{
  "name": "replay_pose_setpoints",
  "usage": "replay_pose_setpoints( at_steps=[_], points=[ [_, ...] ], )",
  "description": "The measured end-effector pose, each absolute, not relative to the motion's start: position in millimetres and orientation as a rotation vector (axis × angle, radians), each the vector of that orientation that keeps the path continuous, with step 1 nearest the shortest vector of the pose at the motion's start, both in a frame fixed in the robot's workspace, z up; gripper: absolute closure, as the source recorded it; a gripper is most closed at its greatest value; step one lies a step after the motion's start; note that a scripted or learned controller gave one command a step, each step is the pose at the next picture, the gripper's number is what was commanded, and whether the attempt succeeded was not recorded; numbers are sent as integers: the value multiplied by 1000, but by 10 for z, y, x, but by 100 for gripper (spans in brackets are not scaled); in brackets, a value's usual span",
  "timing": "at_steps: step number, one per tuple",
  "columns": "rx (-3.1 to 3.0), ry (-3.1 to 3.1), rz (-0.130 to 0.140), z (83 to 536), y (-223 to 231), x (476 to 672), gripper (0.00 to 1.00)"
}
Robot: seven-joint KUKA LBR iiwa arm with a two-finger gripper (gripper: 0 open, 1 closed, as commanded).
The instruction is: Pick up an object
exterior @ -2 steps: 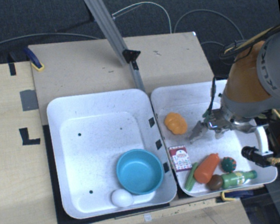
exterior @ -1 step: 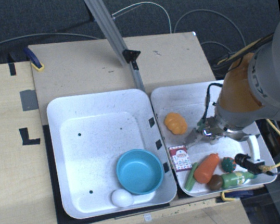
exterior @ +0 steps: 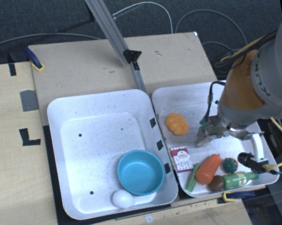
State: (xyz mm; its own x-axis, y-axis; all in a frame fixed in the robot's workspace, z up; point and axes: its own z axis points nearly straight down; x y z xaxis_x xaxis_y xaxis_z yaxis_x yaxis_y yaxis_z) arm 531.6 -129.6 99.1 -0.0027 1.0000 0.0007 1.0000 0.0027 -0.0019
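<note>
White plastic walls frame two shallow bins on the tan surface [exterior: 86,65]. The left bin [exterior: 68,121] keeps most of its floor bare; a blue bowl [exterior: 140,171] sits at its lower right, near the wall shared with the other bin, and a white ball [exterior: 123,198] touches the bowl's lower left rim, close to the bottom wall. In the right bin [exterior: 181,97], the upper part is open floor. An orange lumpy object [exterior: 176,123] lies alone left of centre, with free room around it. A small red-and-white carton [exterior: 181,159] rests against the left wall. Crowded along the bottom edge are a carrot [exterior: 205,170], a small red-and-green piece [exterior: 230,164] and a green bottle [exterior: 238,178], nearly touching one another. The gripper [exterior: 206,135] hangs over the bin's middle, right of the orange object and above the carrot; whether its fingers are spread or pressed together cannot be told.
</note>
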Motion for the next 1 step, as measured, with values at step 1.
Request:
replay_pose_setpoints(
  at_steps=[1],
  points=[
    [-2220, -2225, -2, 1437, -1223, 5301, 100]
  ],
)
